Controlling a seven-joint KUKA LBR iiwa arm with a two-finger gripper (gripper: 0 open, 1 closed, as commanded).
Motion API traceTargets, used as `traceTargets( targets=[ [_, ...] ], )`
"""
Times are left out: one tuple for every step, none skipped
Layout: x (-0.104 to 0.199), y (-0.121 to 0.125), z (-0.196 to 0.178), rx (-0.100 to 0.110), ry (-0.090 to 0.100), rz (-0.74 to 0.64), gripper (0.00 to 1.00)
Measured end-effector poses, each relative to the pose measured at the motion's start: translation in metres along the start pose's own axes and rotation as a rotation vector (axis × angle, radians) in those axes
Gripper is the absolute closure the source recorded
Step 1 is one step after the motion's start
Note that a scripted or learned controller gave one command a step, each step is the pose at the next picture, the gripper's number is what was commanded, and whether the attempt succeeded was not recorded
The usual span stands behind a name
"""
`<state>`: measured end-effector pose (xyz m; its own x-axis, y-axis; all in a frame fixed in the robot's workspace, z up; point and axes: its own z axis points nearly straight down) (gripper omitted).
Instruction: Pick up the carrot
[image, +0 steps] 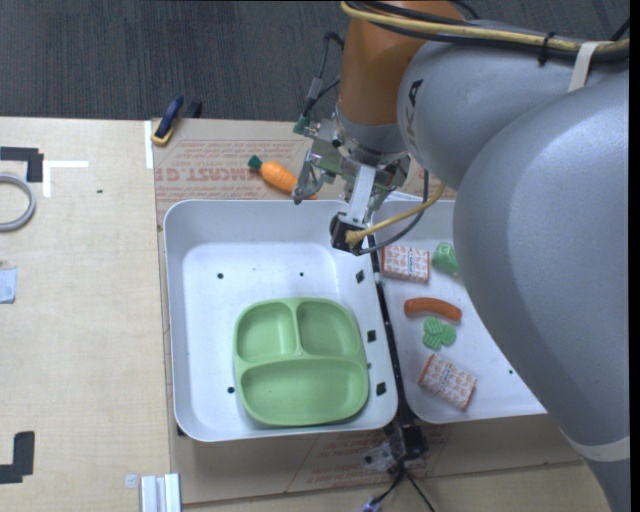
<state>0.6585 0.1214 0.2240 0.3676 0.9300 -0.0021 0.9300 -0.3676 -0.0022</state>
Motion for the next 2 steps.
traceTargets(
  targets=[
    [0.048,-0.019,-0.041,-0.001,0.000,0.164,0.00],
    [0.100,-0.039,-0.106,-0.001,0.001,0.243,0.00]
  ],
)
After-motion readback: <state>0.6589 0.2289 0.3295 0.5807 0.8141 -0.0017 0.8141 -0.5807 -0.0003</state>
